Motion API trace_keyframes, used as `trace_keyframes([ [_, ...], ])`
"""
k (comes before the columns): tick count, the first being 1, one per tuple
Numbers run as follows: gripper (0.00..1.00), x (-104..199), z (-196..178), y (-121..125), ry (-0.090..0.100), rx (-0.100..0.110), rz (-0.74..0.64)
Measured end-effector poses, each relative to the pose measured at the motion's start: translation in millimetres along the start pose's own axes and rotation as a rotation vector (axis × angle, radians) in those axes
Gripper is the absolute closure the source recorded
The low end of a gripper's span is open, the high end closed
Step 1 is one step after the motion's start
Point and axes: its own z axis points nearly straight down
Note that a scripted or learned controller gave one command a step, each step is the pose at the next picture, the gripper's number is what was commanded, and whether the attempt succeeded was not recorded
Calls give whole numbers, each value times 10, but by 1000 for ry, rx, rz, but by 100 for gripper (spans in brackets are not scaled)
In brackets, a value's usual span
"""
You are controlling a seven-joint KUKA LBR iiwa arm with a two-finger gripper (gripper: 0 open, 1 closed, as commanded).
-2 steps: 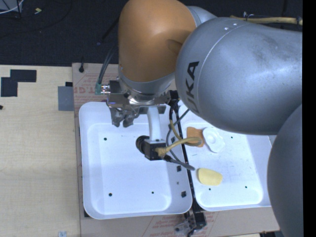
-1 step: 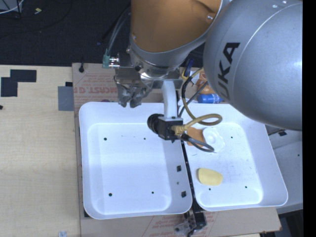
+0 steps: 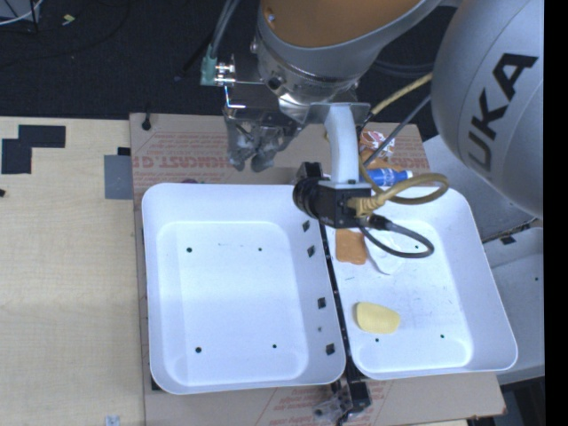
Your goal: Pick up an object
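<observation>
The arm (image 3: 355,25) comes in from the right and hangs over the far edge of the bench, its orange band (image 3: 342,7) at the top of the view. The gripper (image 3: 255,153) sits just beyond the far rim of the left bin (image 3: 160,238), over the brown board (image 3: 177,153) that carries both bins; its two dark fingers (image 3: 241,149) point down and lie close together, with nothing between them, though whether the jaws are fully pressed together cannot be told from this angle. A yellow piece (image 3: 377,318) lies in the right bin (image 3: 479,309), towards its near side and close to the divide from the left bin. An orange piece (image 3: 351,248) lies farther back in that same bin, also near the divide. A blue-and-white item (image 3: 390,176) rests at the right bin's far rim, partly hidden behind a black camera mount (image 3: 324,201) and its looping cable (image 3: 408,238).
</observation>
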Motion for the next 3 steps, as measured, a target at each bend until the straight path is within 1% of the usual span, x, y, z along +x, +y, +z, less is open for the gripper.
trace_keyframes([
  [1,100,-442,-283,-419,-3,5,3],
  [2,100,-1433,-86,-471,-7,9,11],
  [3,100,-948,1497,-502,-9,25,-2],
])
